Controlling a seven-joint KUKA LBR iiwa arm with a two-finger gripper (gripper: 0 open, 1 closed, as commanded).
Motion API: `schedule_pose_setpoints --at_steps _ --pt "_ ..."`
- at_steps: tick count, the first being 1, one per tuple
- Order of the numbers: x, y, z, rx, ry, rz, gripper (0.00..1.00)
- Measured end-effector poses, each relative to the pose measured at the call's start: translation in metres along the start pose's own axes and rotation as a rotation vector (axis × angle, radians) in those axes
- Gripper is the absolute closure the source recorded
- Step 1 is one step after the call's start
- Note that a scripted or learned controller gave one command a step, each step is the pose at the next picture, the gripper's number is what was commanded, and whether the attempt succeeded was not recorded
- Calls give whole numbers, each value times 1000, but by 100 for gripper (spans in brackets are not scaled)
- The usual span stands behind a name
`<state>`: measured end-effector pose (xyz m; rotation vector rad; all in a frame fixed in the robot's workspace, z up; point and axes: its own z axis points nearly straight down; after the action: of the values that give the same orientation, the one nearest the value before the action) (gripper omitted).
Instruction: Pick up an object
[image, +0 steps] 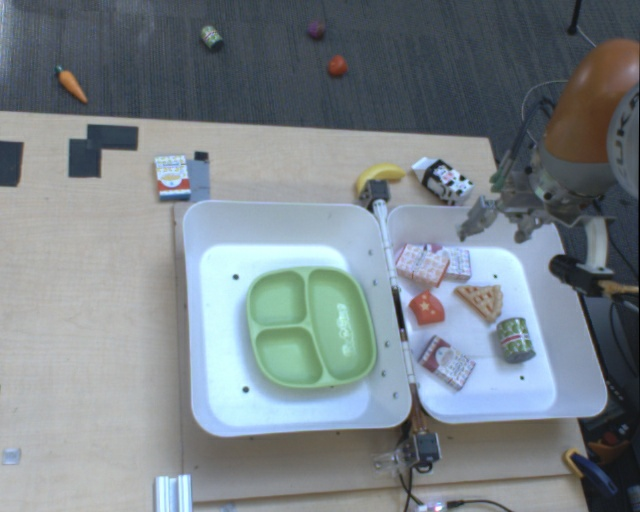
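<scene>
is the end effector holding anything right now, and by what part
Nothing is held: the end effector hangs open above the right bin's far rim, with no object between its fingers.

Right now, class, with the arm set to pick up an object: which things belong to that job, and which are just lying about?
Part of the job:
gripper
right bin
pink box
red piece
orange wedge
green can
patterned carton

Lying about:
green divided plate in the left bin
banana
carrot
</scene>
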<state>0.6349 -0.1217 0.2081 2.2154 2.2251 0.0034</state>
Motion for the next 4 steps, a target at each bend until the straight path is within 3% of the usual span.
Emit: schedule_pose_setpoints --at_steps 1,2,3,4 --pt "1 -62 102 1 0 2 0" --pt "28 -107 117 -18 -7 4 0" --pt "25 -104 103 -31 -14 5 100" --pt "89 -137 23 -2 1 0 100"
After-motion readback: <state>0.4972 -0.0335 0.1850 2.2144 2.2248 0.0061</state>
